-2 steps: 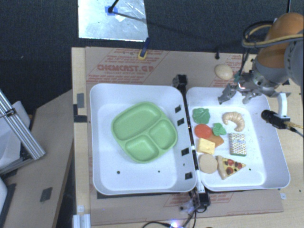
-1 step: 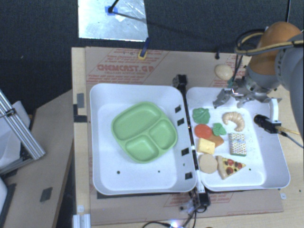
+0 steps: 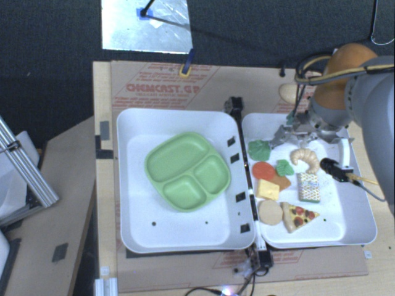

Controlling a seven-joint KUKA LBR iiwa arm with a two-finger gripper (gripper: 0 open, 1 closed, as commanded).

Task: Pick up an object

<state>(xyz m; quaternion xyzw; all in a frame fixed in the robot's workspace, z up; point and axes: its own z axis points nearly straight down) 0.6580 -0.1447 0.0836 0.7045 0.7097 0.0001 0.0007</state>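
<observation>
Croissant (image 3: 305,158) lies in right bin (image 3: 358,227), among toy foods, just below gripper (image 3: 300,132). Gripper partly masked by arm (image 3: 364,97); whether it grips anything cannot be told. Green tray (image 3: 187,170) in left bin (image 3: 133,227).

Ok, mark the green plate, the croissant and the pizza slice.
green plate (image 3: 188,170), camera view, its large upper compartment.
croissant (image 3: 305,159), camera view, middle of its curve.
pizza slice (image 3: 299,216), camera view, its topped face.

Dark carpeted floor (image 3: 49,54), reflective silver sheet (image 3: 147,18) beyond the bench's far edge, tan wooden bench (image 3: 74,159), printed cardboard sheet (image 3: 163,85), aluminium frame rails (image 3: 21,165) at left.
</observation>
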